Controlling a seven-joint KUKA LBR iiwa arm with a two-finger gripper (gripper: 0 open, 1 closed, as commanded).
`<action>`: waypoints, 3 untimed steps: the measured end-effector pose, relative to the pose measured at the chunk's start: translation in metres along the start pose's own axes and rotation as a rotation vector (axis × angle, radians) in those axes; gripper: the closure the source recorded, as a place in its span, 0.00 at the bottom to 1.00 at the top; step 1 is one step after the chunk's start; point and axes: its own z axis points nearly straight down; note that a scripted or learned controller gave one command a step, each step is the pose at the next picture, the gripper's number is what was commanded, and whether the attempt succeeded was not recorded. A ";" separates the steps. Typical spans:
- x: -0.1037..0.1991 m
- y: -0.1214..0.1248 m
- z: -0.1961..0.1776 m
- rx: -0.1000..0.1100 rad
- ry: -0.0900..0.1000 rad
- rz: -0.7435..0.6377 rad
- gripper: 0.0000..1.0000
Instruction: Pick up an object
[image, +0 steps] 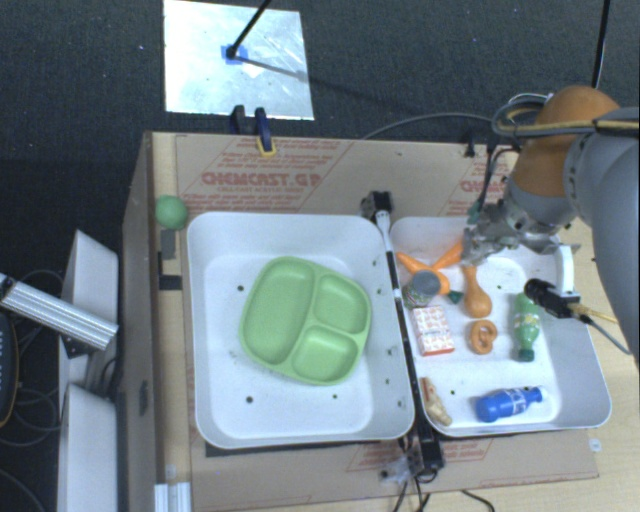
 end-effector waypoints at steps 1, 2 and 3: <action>0.000 0.000 0.000 0.000 0.000 -0.001 0.00; 0.006 0.013 0.030 -0.009 0.002 0.010 0.00; 0.005 0.012 0.020 -0.002 0.001 0.006 1.00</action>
